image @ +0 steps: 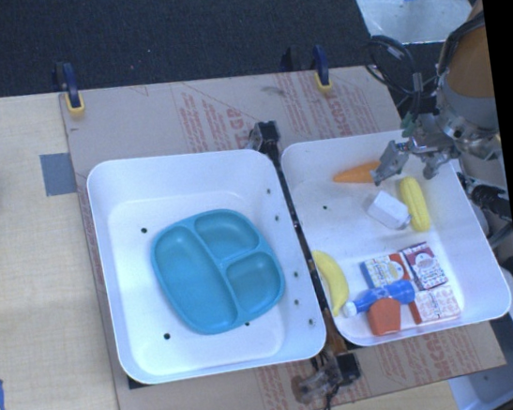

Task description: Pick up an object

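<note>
Landmark: right-hand shallow white plastic bin (495, 284), the one nearest the arm; every place below is given against it.

Front edge of that bin: a blue-and-orange plastic bottle-shaped toy (382, 306) lies beside two small printed red-and-white cartons (408, 275), all packed close. A poor first choice, since fingers closing here would likely catch a neighbour.

Left wall of that bin: a yellow plastic banana (332, 280) lies along the wall beside the toy's white cap. The wall leaves little room for a finger on that side.

Middle of that bin: a small white rectangular block (389, 210) touches or nearly touches a short yellow corn-like cylinder (414, 203). The pair wants a grip across the free sides, not the shared one.

Back of that bin: an orange plastic carrot-shaped cone (356, 174) lies alone, tip toward the left wall, with bare floor around it. It looks like the easiest pick.

Tool: the grey metal two-finger gripper (408, 158) hangs over the back right part of that bin, just beside the cone's thick end. Nothing is seen between its fingers; how wide they stand I cannot tell.

Step in hand, as I judge it: settling over a target. Centre on the cone's thick end, straddle its short axis, descend straight.

Left of that bin: a second white bin (118, 266) holds a blue three-compartment plastic plate (216, 269), too flat to grasp easily.
</note>
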Robot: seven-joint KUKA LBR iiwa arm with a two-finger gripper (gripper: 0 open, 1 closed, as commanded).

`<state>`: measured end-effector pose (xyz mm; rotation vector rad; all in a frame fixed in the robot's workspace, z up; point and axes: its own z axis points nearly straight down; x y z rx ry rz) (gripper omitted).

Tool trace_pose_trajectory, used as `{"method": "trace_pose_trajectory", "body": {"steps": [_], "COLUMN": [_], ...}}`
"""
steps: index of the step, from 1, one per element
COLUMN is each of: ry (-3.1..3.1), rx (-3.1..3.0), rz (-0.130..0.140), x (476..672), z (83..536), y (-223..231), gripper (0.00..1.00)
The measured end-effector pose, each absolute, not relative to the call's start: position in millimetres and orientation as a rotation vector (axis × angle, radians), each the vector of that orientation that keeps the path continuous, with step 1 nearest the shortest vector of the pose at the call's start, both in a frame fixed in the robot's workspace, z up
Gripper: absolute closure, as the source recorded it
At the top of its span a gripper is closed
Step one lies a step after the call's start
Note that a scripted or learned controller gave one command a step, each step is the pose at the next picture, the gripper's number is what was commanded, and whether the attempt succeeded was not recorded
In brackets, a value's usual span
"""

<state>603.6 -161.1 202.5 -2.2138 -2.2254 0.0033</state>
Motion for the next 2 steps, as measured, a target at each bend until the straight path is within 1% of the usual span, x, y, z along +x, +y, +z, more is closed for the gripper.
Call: {"method": "trace_pose_trajectory", "body": {"steps": [1, 2], "ry": [-2.233, -2.243], "rx": [-2.226, -2.233], "rz": [-0.007, -0.020], "x": [604.1, 558.4], "z": [108, 102], "y": [-209, -213], "gripper": [0.00, 0.00]}}
